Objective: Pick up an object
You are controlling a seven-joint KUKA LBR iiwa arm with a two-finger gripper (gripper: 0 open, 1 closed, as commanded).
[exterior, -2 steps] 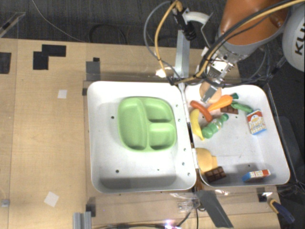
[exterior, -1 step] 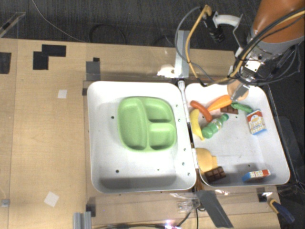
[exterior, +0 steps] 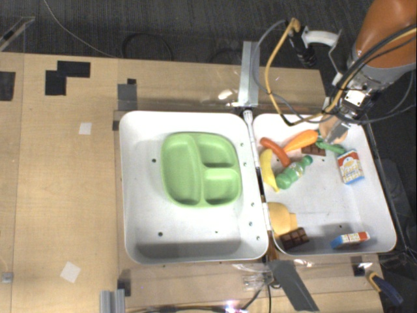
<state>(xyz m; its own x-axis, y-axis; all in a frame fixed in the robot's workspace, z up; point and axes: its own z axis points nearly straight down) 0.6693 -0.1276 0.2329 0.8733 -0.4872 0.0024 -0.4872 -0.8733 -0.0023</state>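
The right bin (exterior: 378, 204) holds several small items. An orange carrot (exterior: 300, 139) lies near its top, over a red sausage (exterior: 275, 150). Below them are a yellow banana (exterior: 267, 169) and a green bottle-shaped toy (exterior: 293, 171). A small red, white and blue carton (exterior: 350, 167) stands to the right. My gripper (exterior: 337, 132) hangs low over the bin's upper part, just right of the carrot's tip and above a green piece (exterior: 331, 148). Nothing shows between its fingers.
The left bin (exterior: 140, 175) carries a green divided plate (exterior: 199, 168). At the right bin's front lie a tan rounded item (exterior: 281, 218), a brown chocolate bar (exterior: 293, 238) and a blue and orange box (exterior: 350, 239). Cables (exterior: 277, 77) loop behind the bins.
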